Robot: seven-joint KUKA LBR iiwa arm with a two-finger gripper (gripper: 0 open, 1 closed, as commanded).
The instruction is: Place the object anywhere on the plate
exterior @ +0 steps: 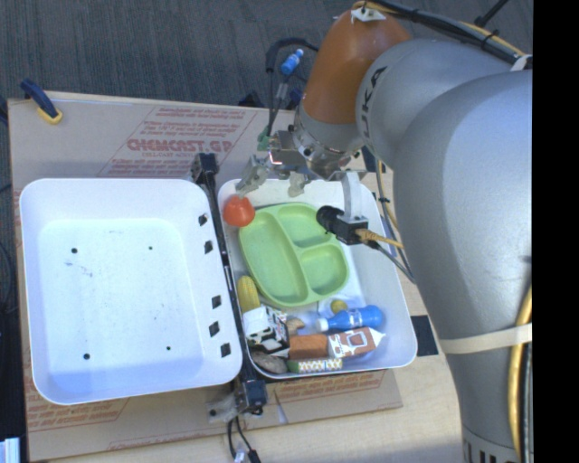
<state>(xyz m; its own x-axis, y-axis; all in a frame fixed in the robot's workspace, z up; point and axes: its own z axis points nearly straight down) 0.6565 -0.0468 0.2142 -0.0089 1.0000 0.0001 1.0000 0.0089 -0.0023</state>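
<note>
An empty white bin (pixel 118 280) sits left of the fingers (pixel 271 176). Just below them, an orange ball (pixel 239 212) touches the green plate's (pixel 294 253) left rim, not on it. The fingers hover spread apart, pinching nothing — clutter lies further below in the right bin (pixel 398 316).

A bulky grey arm (pixel 452 172) with an orange band (pixel 348 63) and black cables (pixel 443 23).

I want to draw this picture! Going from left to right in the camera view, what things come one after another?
Blue clamp → left white bin → orange ball → green plate → blue bottle → big grey arm.
</note>
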